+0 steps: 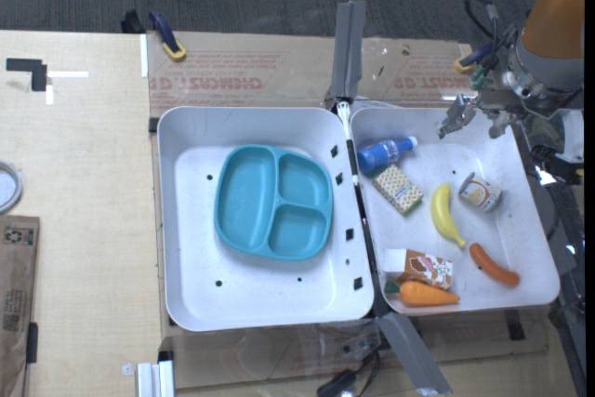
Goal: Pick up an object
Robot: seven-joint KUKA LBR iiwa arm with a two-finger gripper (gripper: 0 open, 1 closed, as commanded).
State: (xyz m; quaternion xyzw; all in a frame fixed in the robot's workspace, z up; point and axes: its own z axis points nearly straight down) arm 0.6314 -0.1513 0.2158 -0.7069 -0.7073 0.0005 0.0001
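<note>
Carrot (429, 295): nearest the camera, lying at the front edge of the right bin (535, 200), touching a small printed packet (429, 268). Looks like a stiff, light plastic toy, tapered and smooth; best taken across its thick middle.
Right bin: holds every loose item; the arm (558, 14) hangs over its back right corner.
Left bin (186, 228): carries a teal divided plate (275, 201), wide and shallow, a poor fit for a two-finger pinch.
Desk (74, 153): pale board to the left of the bins, with a roll of tape at its edge.
Bottle (383, 152): blue, on its side at the back left of the right bin; round and slick, likely to roll away from the jaws.
Banana (443, 215): mid-bin, curved and firm-looking, well apart from its neighbours; a grip across the belly seems the surest pick.
Sausage (494, 264): front right, thin and smooth, may slip.
Patterned box (398, 189): just beside the bottle, flat-sided, easy to squeeze.
Cup (480, 192): tipped over, light, probably thin-walled.
Gripper (474, 118): above the bin's back rim, grasping nothing; whether the jaws are released or clenched I cannot tell at this size.
</note>
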